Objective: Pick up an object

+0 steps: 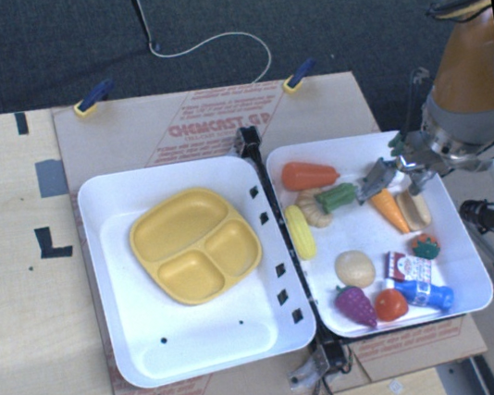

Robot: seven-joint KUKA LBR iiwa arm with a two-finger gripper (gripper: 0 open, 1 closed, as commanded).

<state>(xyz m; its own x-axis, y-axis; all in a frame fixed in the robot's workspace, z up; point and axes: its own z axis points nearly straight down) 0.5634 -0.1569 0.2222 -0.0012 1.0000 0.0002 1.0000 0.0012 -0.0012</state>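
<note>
My gripper (396, 178) hangs over the upper right part of the right bin (477, 294), and its fingers look spread with nothing between them. Just below it lie an orange carrot (388, 209) and a tan bun (415, 210). To its left are a green vegetable (336, 196) and a red-orange pepper (309, 173). Further down sit a yellow corn cob (301, 232), a beige egg-shaped piece (354, 268), purple grapes (354, 305), a red tomato (390, 305), a blue bottle (429, 295) and a red-and-white carton (397, 266).
The left bin (112, 289) holds a yellow divided plate (196, 243). A black divider with clips (275, 234) runs between the bins. The grey and orange arm (467, 80) comes in from the right. A white cable (203, 44) loops behind the board.
</note>
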